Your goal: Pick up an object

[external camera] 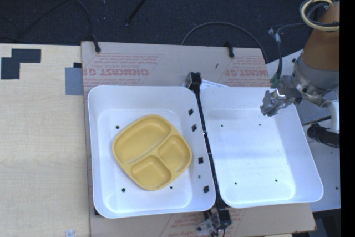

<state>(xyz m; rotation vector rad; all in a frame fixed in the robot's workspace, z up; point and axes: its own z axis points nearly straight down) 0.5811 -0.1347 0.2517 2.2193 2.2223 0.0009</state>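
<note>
A yellow divided plate (152, 151) with three compartments lies flat in the left bin (105, 102). My gripper (269, 105) hangs over the far right part of the right bin (260, 186), well away from the plate. It points down and left, and nothing shows between its tips.
A black divider strip (203, 147) runs between the two bins. The arm's orange band and grey wrist (319, 58) stand at the right edge. Cables (222, 28) loop behind the bench on the dark floor. A wooden table surface (39, 147) lies to the left.
</note>
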